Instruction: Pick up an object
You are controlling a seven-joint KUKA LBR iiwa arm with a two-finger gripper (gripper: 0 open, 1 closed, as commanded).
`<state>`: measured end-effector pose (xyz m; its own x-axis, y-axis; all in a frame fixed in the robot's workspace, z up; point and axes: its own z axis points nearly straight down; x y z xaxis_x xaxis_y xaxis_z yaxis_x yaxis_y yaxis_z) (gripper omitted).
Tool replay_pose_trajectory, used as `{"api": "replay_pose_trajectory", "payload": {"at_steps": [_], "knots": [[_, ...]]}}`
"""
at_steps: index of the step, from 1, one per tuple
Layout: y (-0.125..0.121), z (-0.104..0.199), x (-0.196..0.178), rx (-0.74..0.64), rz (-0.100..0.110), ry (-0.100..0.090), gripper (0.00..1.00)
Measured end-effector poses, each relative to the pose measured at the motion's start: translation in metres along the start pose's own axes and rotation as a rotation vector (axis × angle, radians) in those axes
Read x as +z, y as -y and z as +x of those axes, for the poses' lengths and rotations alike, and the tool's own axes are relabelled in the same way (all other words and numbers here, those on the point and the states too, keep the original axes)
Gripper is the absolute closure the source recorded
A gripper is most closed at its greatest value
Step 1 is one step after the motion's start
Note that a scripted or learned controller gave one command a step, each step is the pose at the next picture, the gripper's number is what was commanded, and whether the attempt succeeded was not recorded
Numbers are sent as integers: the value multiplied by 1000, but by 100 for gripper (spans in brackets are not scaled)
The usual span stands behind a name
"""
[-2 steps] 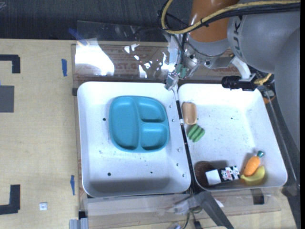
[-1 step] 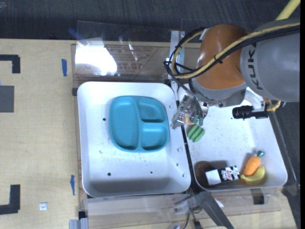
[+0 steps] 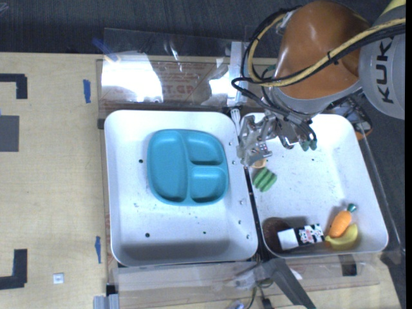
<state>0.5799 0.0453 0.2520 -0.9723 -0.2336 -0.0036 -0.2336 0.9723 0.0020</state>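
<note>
My gripper (image 3: 255,153) hangs over the left side of the right bin (image 3: 367,172), close to the wall between the two bins. Just below its fingertips lies a small green ribbed object (image 3: 264,179) with a bit of yellow at its top, resting on the bin floor. The fingers stand just above that object, and nothing shows between them. Near the right bin's front edge sit an orange carrot (image 3: 340,222), a yellow banana (image 3: 345,238) and a dark brown item with a white label (image 3: 291,234).
The left bin (image 3: 129,224) holds a blue divided plate (image 3: 188,166). The arm's orange wrist band (image 3: 318,40) and its cables reach over the back of the right bin. A clear plastic sheet (image 3: 161,76) lies behind the bins.
</note>
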Motion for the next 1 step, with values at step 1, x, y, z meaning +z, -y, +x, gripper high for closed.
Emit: {"api": "replay_pose_trajectory", "payload": {"at_steps": [1], "knots": [[8, 44, 12, -435, -3, -7, 100]]}}
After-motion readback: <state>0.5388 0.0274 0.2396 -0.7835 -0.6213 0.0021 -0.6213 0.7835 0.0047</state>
